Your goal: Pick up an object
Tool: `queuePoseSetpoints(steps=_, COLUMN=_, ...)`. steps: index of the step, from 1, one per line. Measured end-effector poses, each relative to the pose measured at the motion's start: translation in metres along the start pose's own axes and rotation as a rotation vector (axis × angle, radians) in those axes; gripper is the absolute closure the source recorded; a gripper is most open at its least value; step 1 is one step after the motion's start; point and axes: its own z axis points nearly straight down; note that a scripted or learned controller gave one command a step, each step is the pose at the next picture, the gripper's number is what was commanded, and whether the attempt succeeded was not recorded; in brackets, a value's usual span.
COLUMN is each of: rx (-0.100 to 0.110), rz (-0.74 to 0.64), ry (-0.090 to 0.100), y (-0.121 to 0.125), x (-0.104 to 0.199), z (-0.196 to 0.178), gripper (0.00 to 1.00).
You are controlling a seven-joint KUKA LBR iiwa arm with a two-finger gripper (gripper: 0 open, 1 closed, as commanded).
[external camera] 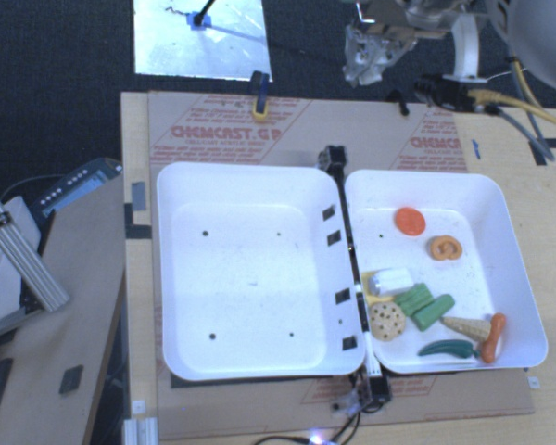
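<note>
1. The grey arm with its two-finger gripper (366, 63) hung high above the far edge of the bench, beyond the right bin and well apart from everything in it; whether the pincer was apart or together could not be told from this view.
2. The shallow white right bin (510, 239) held all the objects; the shallow white left bin (181, 193) lay just beside it, the two joined along a dark centre strip.
3. A flat round orange disc (410, 221) lay toward the far side of the right bin; a small orange-brown ring shaped like a pretzel (445, 247) sat near it, on the side nearer the camera.
4. A white block (389, 279) rested near the centre strip; two green blocks (423, 304) lay just beside it, and a round tan speckled cookie (386, 321) sat at the near left.
5. A tan cone (465, 325), a dark green pepper-like piece (448, 348) and an orange carrot-like piece (493, 336) lay clustered at the near right corner.
</note>
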Motion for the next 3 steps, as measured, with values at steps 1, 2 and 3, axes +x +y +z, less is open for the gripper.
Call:
queuePoseSetpoints(steps=1, rx=0.007, rz=0.007, ry=-0.003, y=0.000, x=0.007, z=-0.043, gripper=1.00)
queuePoseSetpoints(steps=2, rx=0.007, rz=0.006, ry=-0.004, y=0.000, x=0.010, z=-0.088, gripper=1.00)
queuePoseSetpoints(steps=3, rx=0.011, rz=0.014, ry=-0.005, y=0.000, x=-0.007, z=-0.090, gripper=1.00)
